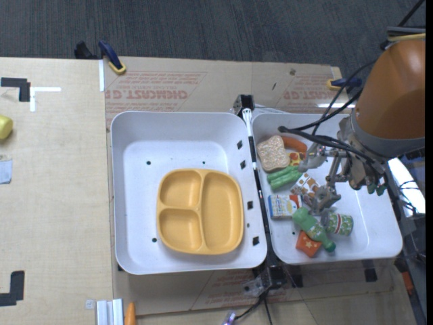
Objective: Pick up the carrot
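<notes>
1. The right-hand bin [379, 239] serves as the landmark; it is the one crowded with toy food, and the arm [396, 93] looms over its far right corner, its orange band filling that side.
2. The left-hand bin [135, 181] sits touching the landmark's left wall and holds a yellow divided plate [201, 210], which has no part in this job.
3. The gripper [323, 196] hangs inside the landmark bin near its middle, low over the pile; whether the claw is spread or pressed together I cannot tell, as cables and clutter blur it.
4. A slice of bread [272, 152] lies at the landmark's far left corner, with a green vegetable [283, 176] just in front of it and a small carton [280, 206] nearer still.
5. The carrot [295, 143], a small orange piece, lies at the landmark's far edge, just right of the bread and apart from the gripper.
6. In my judgement the step in hand is the approach: nothing is visibly gripped, and the next move calls for shifting toward the far edge, centring over the carrot and clearing the bread.
</notes>
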Available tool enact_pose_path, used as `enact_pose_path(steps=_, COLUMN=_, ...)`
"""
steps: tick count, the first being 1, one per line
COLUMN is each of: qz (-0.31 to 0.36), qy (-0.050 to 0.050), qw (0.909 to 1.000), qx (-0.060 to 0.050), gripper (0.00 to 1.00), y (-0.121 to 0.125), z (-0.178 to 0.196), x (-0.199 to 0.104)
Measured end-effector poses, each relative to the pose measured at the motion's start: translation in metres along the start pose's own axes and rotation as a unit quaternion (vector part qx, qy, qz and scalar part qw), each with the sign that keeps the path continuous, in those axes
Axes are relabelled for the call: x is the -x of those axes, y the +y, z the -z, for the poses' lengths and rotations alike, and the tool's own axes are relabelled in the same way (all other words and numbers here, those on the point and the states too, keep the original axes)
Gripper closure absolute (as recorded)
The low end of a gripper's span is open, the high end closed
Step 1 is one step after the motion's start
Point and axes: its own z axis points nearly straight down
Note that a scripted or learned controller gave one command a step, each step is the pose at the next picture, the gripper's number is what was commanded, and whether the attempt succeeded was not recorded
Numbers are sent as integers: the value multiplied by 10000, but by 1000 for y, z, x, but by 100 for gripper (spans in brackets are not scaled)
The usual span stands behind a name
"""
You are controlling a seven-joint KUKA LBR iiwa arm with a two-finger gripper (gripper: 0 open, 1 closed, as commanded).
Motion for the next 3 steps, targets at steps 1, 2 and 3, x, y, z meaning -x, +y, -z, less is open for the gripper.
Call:
enact_pose_path(steps=1, qz=-416, qy=16, qw=9991, qx=-1, gripper=0, y=78, z=-72, x=8)
enact_pose_path(steps=2, qz=-1562, qy=36, qw=9877, qx=-12, gripper=0, y=161, z=-126, x=-6)
enact_pose_path(steps=3, qz=-4476, qy=-42, qw=8942, qx=32, gripper=0, y=149, z=-163, x=-21)
